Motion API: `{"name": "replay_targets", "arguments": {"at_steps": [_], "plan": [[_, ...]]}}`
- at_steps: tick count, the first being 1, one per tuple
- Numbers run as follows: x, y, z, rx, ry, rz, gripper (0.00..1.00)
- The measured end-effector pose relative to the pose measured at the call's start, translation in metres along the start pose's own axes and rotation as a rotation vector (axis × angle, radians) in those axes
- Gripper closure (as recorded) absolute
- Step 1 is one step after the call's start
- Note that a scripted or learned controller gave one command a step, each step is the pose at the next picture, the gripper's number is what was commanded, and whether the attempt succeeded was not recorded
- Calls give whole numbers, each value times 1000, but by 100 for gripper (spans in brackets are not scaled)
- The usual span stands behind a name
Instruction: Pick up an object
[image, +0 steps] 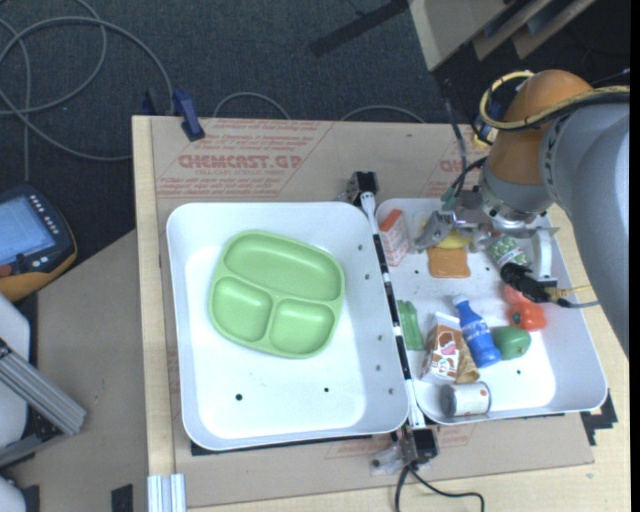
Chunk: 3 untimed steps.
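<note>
My gripper hangs low over the back of the right bin, under the orange wrist band. Right beneath it lies a small yellow object, with an orange-brown slab just in front. A red and white carton sits to the left of the gripper. A dark bottle lies to its right. Whether anything is held cannot be seen from this angle.
Nearer the front of the right bin lie a blue bottle, a green object, a red-orange object, a brown packet, a grey can and a green stick. The left bin holds a green divided plate.
</note>
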<state>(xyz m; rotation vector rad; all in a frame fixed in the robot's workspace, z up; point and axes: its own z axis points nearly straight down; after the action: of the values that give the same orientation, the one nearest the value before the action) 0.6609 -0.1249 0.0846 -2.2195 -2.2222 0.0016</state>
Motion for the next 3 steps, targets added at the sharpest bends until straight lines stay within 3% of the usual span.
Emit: {"name": "replay_targets", "arguments": {"at_steps": [1, 2, 3], "plan": [[-1, -1, -10, 7, -4, -2, 100], [-48, 2, -92, -7, -3, 2, 100], [-47, 2, -90, -3, -1, 1, 0]]}}
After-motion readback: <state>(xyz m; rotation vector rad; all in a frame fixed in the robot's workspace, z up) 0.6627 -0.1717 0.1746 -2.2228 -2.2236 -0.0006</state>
